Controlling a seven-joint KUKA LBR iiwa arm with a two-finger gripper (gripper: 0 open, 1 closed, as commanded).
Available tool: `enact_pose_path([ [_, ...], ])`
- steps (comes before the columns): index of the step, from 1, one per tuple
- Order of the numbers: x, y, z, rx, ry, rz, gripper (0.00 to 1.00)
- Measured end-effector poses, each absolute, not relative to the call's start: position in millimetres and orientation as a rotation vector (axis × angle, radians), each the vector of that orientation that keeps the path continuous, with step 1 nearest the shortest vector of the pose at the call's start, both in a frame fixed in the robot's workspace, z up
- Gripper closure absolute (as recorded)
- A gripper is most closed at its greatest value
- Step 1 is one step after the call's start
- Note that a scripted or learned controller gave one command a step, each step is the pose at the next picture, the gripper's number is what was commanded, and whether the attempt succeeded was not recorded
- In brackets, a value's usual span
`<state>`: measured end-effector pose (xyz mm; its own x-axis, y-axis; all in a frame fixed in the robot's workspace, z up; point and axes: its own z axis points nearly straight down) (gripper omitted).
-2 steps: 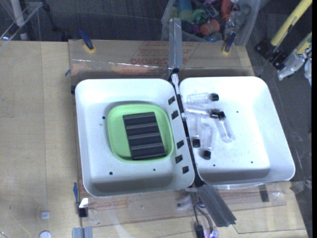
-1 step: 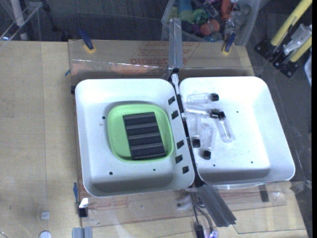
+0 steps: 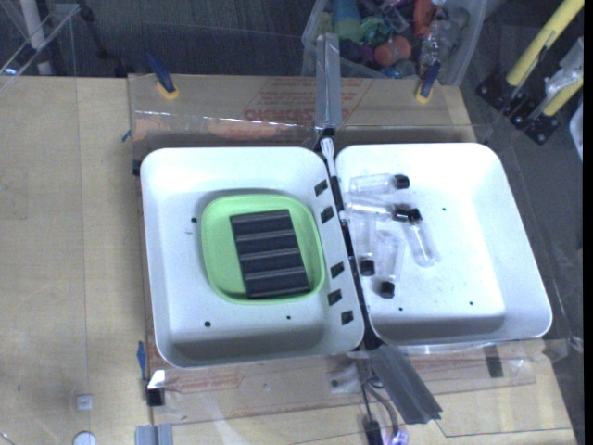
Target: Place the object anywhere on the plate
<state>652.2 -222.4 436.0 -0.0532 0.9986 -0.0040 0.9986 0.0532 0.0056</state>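
A grey bracket (image 3: 400, 387) with trailing cables sits at the near edge of the table (image 3: 56, 248), just below where the two bins meet. Behind it, the left bin (image 3: 167, 258) holds the green plate (image 3: 215, 248), which lies flat in the bin's middle with a black ribbed slab (image 3: 271, 251) covering most of its surface. The right bin (image 3: 486, 276) holds a loose cluster of clear tubes (image 3: 394, 225) with black caps, gathered in its left half close to the divider (image 3: 335, 239). Some tubes touch or cross each other, and all lie on their sides, well apart from the plate. How far open the pincer is, what it may hold, and where the tubes lie relative to it cannot be told. At the far side, two blue clamps (image 3: 165, 83) grip the table's back edge, and a clear tub of coloured toys (image 3: 389, 17) stands beyond.
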Motion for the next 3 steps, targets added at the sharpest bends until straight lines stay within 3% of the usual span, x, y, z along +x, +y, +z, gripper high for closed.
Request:
enact_pose_path([
  [1, 612.8, -223.4, 435.7, 2.25, 2.194, -0.002, 0.0],
  [2, 667.7, -219.7, 435.5, 2.181, 2.256, 0.0, 0.0],
  [3, 667.6, -221.9, 435.4, 2.306, 2.126, 0.001, 0.0],
])
